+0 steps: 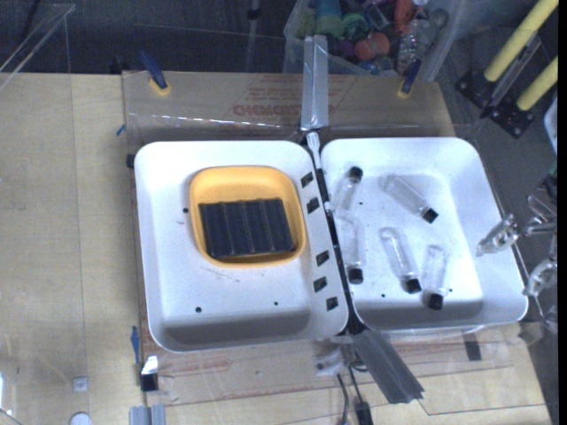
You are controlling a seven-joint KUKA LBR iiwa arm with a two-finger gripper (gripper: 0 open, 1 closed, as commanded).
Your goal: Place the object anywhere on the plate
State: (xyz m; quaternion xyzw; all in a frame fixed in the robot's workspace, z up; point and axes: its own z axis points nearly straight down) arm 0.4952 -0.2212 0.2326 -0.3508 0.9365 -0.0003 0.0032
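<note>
Behind the plate (202,187), on a clear sheet (221,104) pinned to the bench (53,237) by blue clamps (157,80), a line of red print, too faint and slanted to read; no other writing legible anywhere. Plate itself yellow-orange, lying in the left white bin (159,308), with a dark ridged insert (245,228) covering most of its floor; nothing else resting on it. Right of the plate, past the metal divider (323,237) with its row of small black marks, the right white bin (461,162); scattered in it, well apart from the plate, five clear vials with black caps: one near the divider toward the back (352,187), one further right and tilted (407,193), one lying along the divider nearer the front (351,248), and two side by side toward the front (397,253) (433,268). Glass nearly lost against the white floor, so outlines hard to trace and contents not to be judged. Far right of the plate, over the right bin's outer rim, pale metal shapes taken for the hand (518,237), cut off by the picture's border and blurred; whether apart or together cannot be told, and nothing seen in its grip. Behind and to the right of the plate, a clear tub of coloured toys (372,16), cropped at the top, single items not distinguishable. In front of the plate, a grey bar (390,370) and cables, partly out of the picture.
</note>
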